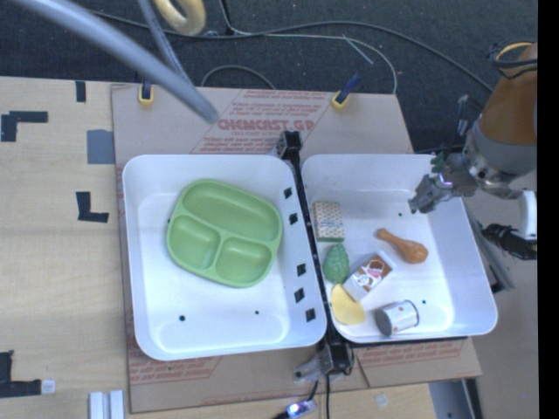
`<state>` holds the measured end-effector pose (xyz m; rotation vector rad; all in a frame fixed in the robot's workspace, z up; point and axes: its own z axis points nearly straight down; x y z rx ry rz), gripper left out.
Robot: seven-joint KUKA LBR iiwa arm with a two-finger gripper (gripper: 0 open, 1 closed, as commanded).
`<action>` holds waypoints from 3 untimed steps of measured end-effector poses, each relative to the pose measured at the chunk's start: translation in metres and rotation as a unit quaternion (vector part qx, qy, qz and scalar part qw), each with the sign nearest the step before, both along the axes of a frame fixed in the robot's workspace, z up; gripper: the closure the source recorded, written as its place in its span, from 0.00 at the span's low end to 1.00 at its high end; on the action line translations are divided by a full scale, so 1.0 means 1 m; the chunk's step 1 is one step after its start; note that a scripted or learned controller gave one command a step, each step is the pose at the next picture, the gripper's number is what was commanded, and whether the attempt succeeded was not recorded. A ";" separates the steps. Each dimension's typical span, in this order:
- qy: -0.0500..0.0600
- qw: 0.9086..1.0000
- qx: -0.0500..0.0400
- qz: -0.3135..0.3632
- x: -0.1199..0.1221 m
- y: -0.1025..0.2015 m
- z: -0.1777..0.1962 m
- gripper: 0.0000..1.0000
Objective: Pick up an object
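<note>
Drumstick [403, 245] lying in right bin [463, 269], near carton [368, 277] and can [397, 318]. Gripper [425, 195] above bin's upper right, apart from drumstick; finger state unreadable. Green tray [225, 232] in left bin [144, 260].

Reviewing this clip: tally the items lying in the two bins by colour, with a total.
Green: 2, the divided plate and a small pear-like toy
Orange: 1, drumstick toy
Yellow: 1, wedge
Silver: 1, can
Patterned: 2, cracker-like square and small carton
Total: 7
</note>
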<state>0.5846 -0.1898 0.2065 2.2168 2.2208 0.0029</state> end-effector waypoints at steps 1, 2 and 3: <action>0.002 1.000 0.001 0.000 0.000 0.001 -0.001 1.00; 0.002 1.000 0.001 0.002 0.001 0.054 0.010 1.00; 0.002 1.000 0.002 0.003 0.003 0.109 0.020 1.00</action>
